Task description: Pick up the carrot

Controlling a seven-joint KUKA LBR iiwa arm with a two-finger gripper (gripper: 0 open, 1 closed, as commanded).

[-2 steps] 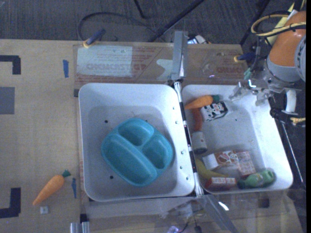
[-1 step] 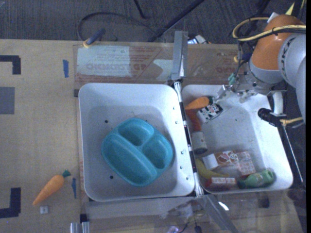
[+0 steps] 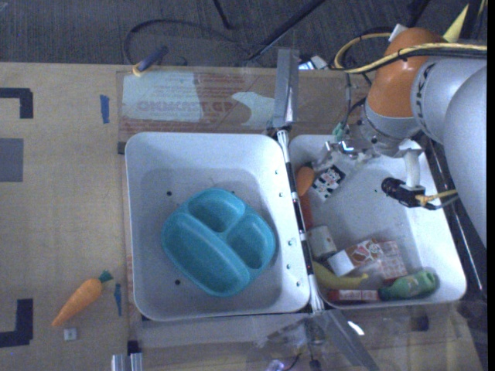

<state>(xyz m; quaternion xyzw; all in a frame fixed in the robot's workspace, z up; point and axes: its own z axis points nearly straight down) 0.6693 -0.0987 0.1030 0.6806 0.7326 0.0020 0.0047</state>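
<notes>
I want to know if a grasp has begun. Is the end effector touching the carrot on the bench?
Apart. The camera view shows the carrot lying on the bench left of the bins, while the end effector is over the right bin.

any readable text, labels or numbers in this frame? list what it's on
None can be read for certain.
Cardboard sheet behind the left bin: large reddish lettering, too washed out to read.
Carton in the right bin: printed label, too small and blurred.
Black-and-white patterned box near the gripper: pattern, no legible words.
</notes>
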